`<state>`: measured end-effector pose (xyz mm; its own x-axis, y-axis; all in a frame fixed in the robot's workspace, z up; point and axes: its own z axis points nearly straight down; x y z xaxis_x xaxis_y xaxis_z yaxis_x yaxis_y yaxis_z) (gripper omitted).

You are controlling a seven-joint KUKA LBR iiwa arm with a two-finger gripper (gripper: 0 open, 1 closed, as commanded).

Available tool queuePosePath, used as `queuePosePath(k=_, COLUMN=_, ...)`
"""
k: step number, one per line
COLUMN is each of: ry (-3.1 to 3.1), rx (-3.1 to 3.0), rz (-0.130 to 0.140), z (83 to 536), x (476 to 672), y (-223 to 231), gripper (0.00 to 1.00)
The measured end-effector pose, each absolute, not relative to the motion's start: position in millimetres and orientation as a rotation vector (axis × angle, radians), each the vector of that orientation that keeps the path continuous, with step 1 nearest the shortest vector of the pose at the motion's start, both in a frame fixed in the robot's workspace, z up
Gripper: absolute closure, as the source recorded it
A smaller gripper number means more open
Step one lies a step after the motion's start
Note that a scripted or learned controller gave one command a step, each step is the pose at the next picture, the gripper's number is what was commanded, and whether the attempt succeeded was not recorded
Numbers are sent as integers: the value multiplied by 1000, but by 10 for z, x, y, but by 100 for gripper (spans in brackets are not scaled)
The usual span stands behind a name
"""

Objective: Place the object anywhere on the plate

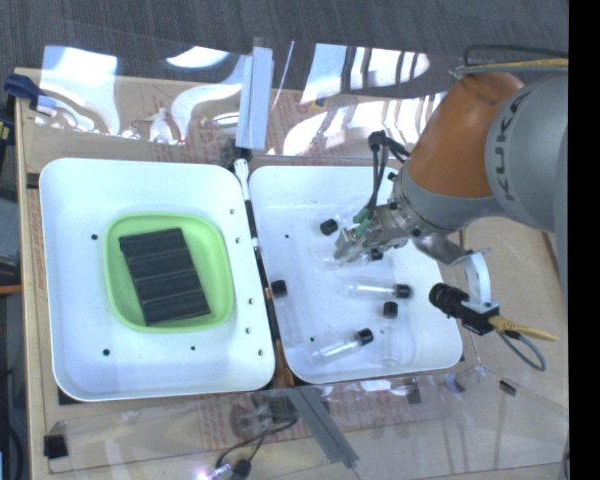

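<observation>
In the left bin (70,198) sits a green plate (218,258), and a black ridged block (163,275) lies flat on its middle. My gripper (349,247) is low over the right bin (300,198), near its centre, far from the plate. Right below the gripper lies a clear vial with a black cap (380,290). A loose black cap (327,226) rests just left of the gripper. The wrist hides what is under the gripper tip.
More small parts are scattered in the right bin: a second capped vial (342,345) near the front, a black cap (278,289) by the left wall, another (390,309) and a clear tube (395,346). The grey and orange arm (480,148) covers the bin's far right.
</observation>
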<state>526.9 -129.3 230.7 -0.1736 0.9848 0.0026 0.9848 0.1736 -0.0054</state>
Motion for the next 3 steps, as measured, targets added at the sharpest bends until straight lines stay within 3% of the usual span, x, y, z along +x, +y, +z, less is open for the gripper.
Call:
queuePosePath(k=1, ry=-2572, rx=-1794, rz=4, z=1905, x=4757, y=-750, gripper=100)
queuePosePath(k=2, ry=-2571, rx=-1795, rz=4, z=1905, x=4757, y=-754, gripper=0)
queuePosePath(k=3, ry=-2546, rx=-1837, rz=2, z=2223, x=4764, y=-1285, gripper=0)
